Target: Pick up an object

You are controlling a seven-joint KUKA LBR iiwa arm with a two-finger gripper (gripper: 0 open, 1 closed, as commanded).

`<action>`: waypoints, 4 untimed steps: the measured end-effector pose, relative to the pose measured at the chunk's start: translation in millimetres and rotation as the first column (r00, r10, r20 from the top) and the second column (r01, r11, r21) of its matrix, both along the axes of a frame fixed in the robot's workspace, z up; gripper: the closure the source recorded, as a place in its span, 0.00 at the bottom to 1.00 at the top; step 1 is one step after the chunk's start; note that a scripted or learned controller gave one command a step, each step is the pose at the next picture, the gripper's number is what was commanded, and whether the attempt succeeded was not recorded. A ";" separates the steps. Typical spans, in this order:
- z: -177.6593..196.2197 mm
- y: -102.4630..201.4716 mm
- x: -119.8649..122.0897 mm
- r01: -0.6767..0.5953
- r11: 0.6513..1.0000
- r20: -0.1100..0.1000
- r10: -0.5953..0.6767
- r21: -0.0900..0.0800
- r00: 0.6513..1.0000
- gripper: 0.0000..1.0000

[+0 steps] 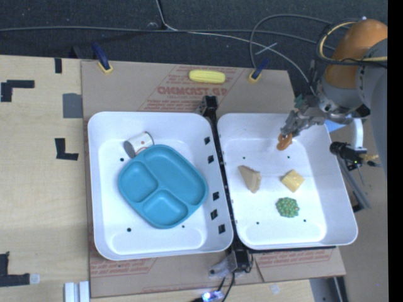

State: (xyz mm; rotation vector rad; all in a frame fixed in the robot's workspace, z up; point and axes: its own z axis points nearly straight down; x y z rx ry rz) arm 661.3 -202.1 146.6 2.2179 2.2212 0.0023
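the gripper [288, 137] hangs over the far part of the right bin [315, 231], its fingers closed around a small orange piece [284, 143] that pokes out below the tips; whether that piece touches the bin floor cannot be told.

nearest below the jaws lies a pale tan wedge [250, 178], and just right of that a yellow cube-like chunk [292, 180]. further below sits a bumpy green round lump [288, 207]. all three lie apart from the jaws and nothing blocks them.

well to the left of the jaws, the left bin [104, 168] holds a smooth blue three-part tray [162, 185], with a small white cup [138, 144] on its side touching the tray's far corner.

beyond the jaws, up and left, a yellow banana-like thing [206, 76] lies on brown cardboard [126, 87]. both bins are glossy white, on a light wooden bench [38, 200].
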 end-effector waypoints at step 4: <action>72.1 104.9 -36.1 -0.002 1.000 -0.006 0.002 0.001 1.000 1.00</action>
